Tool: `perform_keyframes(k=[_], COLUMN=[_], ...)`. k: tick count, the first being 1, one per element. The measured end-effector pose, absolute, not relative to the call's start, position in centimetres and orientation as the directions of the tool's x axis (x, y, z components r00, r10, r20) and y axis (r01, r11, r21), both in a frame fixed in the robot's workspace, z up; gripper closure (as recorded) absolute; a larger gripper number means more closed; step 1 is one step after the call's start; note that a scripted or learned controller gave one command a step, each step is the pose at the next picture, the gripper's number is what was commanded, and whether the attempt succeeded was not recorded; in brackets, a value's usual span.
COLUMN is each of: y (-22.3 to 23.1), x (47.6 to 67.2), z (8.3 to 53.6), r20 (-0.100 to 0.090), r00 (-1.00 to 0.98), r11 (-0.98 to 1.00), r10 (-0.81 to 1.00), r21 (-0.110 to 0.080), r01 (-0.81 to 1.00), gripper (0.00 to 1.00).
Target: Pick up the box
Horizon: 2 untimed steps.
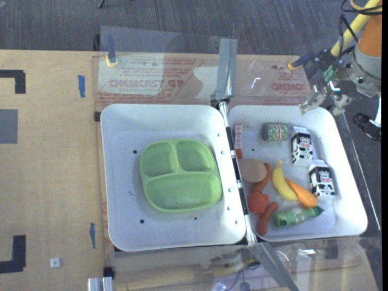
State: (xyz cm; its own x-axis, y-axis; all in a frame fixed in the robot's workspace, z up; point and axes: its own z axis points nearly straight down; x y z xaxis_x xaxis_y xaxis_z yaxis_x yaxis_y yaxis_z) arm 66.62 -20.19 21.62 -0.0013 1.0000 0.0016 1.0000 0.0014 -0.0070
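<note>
Wooden benchtop [48,162] carries two shallow white bins side by side. At the upper right, the gripper [321,96] hovers over the far corner of the right bin [354,220]; whether it is open or closed cannot be told, and nothing shows in it. Just below and left of it stands one cow-print box [301,147], with a second box [321,180] further below. Left of the gripper lies a green can [276,131]. Far to its lower left, the left bin [121,223] holds a green divided plate [180,175].

Open bin floor [339,214] right of crowded food cluster [280,193].
</note>
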Motion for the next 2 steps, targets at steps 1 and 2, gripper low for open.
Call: perform_keyframes(k=[1,2], y=[-18.1,-12.7], x=[63.0,61.6], z=[9.4,8.9], r20=[0.000,-0.003], r00=[-0.048,0.104], r11=[0.048,-0.104], r10=[0.999,0.995], r21=[-0.003,0.009], r01=[0.999,0.995], gripper=[0.00,0.00])
